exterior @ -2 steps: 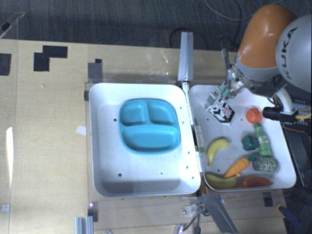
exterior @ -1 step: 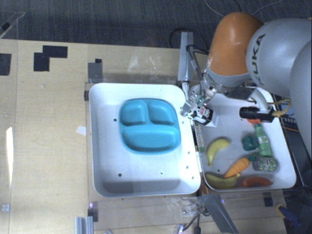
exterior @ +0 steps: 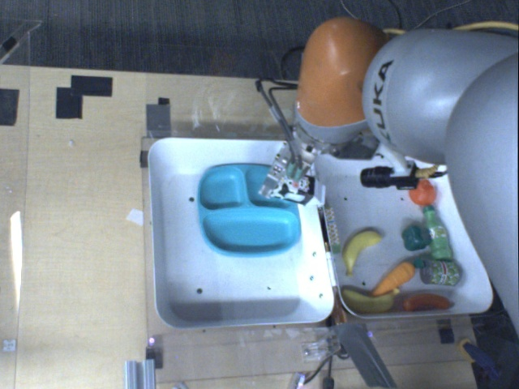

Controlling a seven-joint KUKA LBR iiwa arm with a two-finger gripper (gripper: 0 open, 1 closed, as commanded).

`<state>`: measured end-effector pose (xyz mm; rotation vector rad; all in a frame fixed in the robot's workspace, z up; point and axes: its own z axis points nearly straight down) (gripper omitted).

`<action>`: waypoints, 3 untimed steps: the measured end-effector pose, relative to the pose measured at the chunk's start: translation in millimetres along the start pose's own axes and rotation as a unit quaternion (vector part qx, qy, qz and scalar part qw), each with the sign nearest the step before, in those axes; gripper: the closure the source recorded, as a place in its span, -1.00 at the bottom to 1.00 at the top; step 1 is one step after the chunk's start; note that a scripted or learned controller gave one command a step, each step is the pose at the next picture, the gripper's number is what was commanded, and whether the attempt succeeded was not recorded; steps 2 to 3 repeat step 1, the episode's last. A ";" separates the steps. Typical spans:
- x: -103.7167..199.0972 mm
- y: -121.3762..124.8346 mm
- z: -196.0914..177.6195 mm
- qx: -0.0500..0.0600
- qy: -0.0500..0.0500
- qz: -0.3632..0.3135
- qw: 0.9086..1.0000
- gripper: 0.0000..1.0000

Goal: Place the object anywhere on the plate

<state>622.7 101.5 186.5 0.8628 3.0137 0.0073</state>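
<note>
Toward the left side of the bench sits the left bin [exterior: 166, 241], and a blue divided plate [exterior: 247, 209] lies in its upper middle, with two small compartments toward the bin's far edge and one long compartment below them. Over the plate's upper right compartment, near the bin's right wall, the gripper [exterior: 288, 183] hangs from the grey arm [exterior: 430, 96] with its orange band [exterior: 336, 71]; whether it is spread or pressed together cannot be told, and nothing can be made out in its grasp. Across the dividing wall, the right bin [exterior: 349, 193] carries the toy food. A yellow banana [exterior: 359, 246] lies near the bin's left wall, with an orange carrot [exterior: 395, 277] just right of it and a second banana [exterior: 369, 300] along the near edge. A red pepper [exterior: 426, 302] rests at the near right corner. Further right, a teal piece [exterior: 416, 237] lies beside a green bottle [exterior: 436, 235] and a green can [exterior: 442, 273], with a red-orange piece [exterior: 422, 193] above them.
</note>
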 end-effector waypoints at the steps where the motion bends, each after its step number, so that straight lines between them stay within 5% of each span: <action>1: -0.1 -0.1 0.0 0.000 0.000 0.000 1.000 -1.00; 3: -0.1 -0.1 0.0 0.000 0.000 0.000 1.000 -1.00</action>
